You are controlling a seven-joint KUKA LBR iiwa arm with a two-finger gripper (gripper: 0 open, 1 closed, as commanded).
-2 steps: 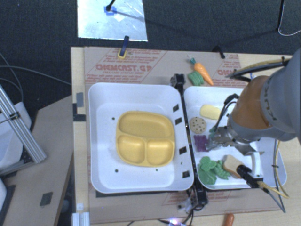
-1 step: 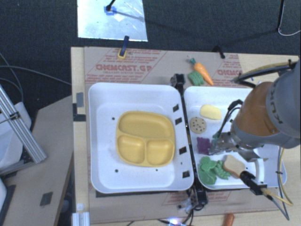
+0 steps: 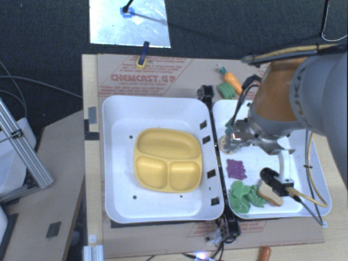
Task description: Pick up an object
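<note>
Knobbly purple grapes (image 3: 236, 168); leafy green lettuce (image 3: 246, 195)

purple piece (image 3: 236, 169): a small knobbly cluster like toy grapes, lying flat in my right bin (image 3: 321, 186), close to its left wall, about midway down.
green piece (image 3: 243, 194): a leafy, lumpy toy, lying in the near-left corner of the same bin, just below the purple piece.
tan piece (image 3: 269, 196): like a slice of bread, resting against the green piece's right side, by the near rim.
yellow tray (image 3: 167, 159): three compartments, lying flat in the middle of my left bin (image 3: 117, 145).
</note>
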